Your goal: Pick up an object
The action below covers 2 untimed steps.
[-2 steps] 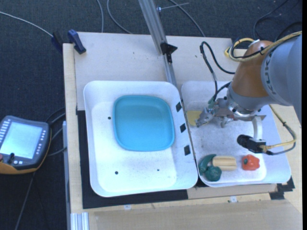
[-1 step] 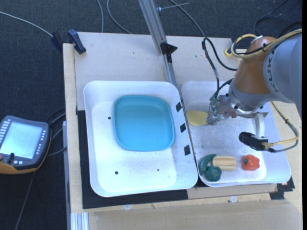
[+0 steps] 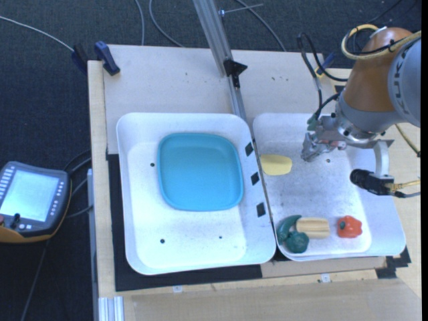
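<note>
Two glossy white bins (image 3: 134,179), flat square blue plate (image 3: 199,171), rounded yellow lump (image 3: 275,164), gripper (image 3: 313,151) state unclear

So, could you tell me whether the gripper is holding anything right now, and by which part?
Nothing is held: the gripper hangs over the right bin, with the yellow piece lying apart beside it.

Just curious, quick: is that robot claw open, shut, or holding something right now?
Gripper: cannot be told; it hangs over the right bin, near the yellow piece.
</note>
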Tool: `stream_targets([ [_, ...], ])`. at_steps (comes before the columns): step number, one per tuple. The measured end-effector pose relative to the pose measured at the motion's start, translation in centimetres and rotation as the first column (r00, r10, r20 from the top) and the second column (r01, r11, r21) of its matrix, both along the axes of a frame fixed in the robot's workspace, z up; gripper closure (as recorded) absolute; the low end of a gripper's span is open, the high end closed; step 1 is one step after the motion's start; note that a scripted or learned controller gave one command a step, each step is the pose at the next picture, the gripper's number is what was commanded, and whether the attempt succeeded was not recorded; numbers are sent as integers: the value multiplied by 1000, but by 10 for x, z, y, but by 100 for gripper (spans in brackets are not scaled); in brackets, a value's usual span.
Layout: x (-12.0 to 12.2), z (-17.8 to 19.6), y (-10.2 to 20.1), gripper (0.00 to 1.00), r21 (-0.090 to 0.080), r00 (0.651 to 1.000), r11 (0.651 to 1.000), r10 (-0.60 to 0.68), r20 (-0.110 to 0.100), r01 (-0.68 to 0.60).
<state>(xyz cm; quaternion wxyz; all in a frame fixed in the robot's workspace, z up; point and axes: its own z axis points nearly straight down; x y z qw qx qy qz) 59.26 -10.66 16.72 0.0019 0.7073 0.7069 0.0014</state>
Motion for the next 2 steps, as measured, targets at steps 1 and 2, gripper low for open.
stream_targets([
  [1, 4, 63, 1, 100, 0, 1000, 1000, 1, 2, -1],
  [2, 5, 108, 1, 100, 0, 1000, 1000, 1, 0, -1],
])
